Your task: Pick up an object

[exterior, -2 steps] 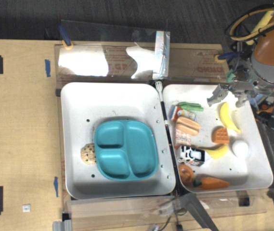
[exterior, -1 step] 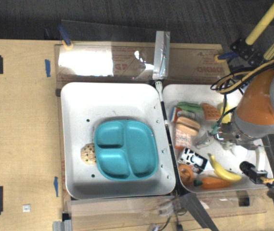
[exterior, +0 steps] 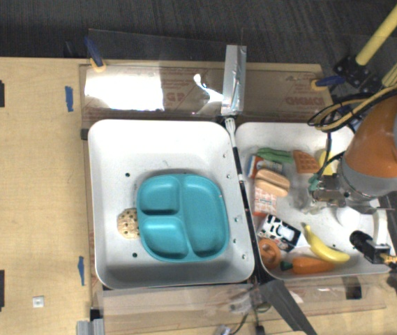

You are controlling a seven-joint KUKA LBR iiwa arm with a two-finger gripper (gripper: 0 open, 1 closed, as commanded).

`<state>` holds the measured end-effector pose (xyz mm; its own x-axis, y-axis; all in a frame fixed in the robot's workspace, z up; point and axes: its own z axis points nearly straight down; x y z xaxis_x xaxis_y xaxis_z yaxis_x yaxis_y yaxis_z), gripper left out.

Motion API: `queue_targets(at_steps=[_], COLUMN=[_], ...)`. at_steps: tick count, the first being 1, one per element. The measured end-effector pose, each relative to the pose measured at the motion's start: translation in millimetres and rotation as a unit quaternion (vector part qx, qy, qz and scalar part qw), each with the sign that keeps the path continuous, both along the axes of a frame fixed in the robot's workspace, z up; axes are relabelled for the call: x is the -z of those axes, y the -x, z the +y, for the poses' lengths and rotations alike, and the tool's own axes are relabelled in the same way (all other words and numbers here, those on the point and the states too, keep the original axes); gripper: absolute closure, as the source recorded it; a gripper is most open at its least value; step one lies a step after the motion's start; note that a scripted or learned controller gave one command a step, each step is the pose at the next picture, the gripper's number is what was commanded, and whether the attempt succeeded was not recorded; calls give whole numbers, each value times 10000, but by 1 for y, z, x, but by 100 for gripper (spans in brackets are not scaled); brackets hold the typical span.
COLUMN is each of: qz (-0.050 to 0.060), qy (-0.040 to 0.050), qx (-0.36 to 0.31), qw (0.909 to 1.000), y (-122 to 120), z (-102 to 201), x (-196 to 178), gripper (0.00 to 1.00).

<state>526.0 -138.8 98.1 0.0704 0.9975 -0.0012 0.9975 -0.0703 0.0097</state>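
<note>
— Tool (exterior: pixel 321 192) hangs low in the right bin (exterior: pixel 282 137), crowded by a hotdog (exterior: pixel 273 181), a green item (exterior: pixel 276 155) and a black-and-white box (exterior: pixel 282 230).

— Open or shut?

— Blurred; I cannot tell.

— And the banana (exterior: pixel 324 246)?

— Just below, lying along the bin's near edge, its long axis running left to right, beside a carrot (exterior: pixel 310 264).

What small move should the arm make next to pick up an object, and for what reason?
Probably lower the claw a little and shift it left toward the hot dog. The claw sits over a bare patch of the right bin, with the hot dog just beside it and the banana farther below, so the hot dog looks the nearest target.
</note>
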Motion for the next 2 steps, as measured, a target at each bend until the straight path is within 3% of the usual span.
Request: queue_targets(at_steps=[1,2], qz=[5,28], qy=[-1,1], qx=[-1,-1010], qw=[10000,9949], y=[0,-131], z=[0,4], x=[0,12], gripper=[0,0])
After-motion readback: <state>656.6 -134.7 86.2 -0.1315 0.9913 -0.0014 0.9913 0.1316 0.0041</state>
